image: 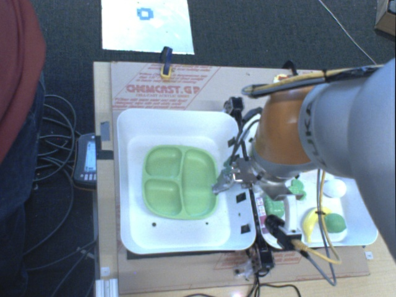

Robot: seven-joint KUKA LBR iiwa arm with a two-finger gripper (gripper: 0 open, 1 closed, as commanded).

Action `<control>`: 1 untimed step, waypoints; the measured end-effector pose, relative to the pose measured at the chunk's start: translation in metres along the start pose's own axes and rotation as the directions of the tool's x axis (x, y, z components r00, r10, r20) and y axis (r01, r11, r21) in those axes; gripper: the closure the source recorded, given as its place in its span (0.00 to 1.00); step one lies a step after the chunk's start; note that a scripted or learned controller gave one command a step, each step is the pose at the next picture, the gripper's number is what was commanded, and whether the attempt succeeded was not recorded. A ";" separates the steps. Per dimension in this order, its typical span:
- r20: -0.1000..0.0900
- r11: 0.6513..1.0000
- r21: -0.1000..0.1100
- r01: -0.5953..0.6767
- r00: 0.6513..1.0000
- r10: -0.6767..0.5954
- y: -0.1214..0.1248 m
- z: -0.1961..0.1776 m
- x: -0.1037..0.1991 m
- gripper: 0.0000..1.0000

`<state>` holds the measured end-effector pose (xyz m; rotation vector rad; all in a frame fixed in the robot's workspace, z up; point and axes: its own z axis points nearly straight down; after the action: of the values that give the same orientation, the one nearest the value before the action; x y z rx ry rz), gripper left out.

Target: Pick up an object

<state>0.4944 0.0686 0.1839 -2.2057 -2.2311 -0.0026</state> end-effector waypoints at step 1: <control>0.007 1.000 -0.010 -0.014 1.000 0.014 0.064 -0.023 -0.061 0.00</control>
<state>0.5587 0.0082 0.2068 -2.2293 -2.2243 -0.0061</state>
